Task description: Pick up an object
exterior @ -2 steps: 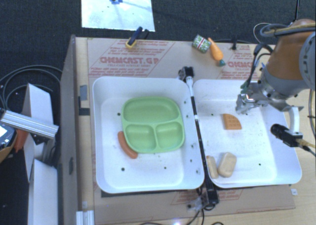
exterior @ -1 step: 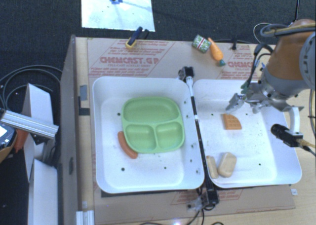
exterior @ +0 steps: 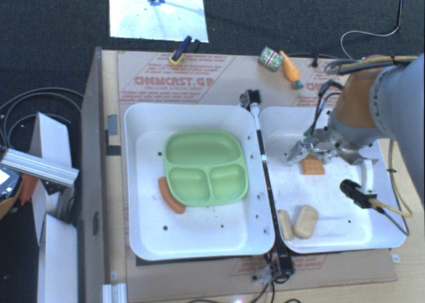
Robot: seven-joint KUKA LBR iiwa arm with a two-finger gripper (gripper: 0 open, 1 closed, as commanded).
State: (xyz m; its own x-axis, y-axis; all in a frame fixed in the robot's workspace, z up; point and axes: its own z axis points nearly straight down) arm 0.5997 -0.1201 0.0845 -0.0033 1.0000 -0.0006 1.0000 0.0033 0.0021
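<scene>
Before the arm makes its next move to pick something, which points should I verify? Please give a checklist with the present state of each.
1. Gripper over a bin: ok. The gripper is above the right bin.
2. Target within reach: ok. The orange cracker lies right beside the gripper.
3. Grasp on the cracker: cannot tell.
4. Neighbours clear of the target: ok. The bread roll and the smaller piece lie apart from it, near the front wall.
5. Other things out of the way: ok. The green plate and the sausage are in the left bin.
</scene>
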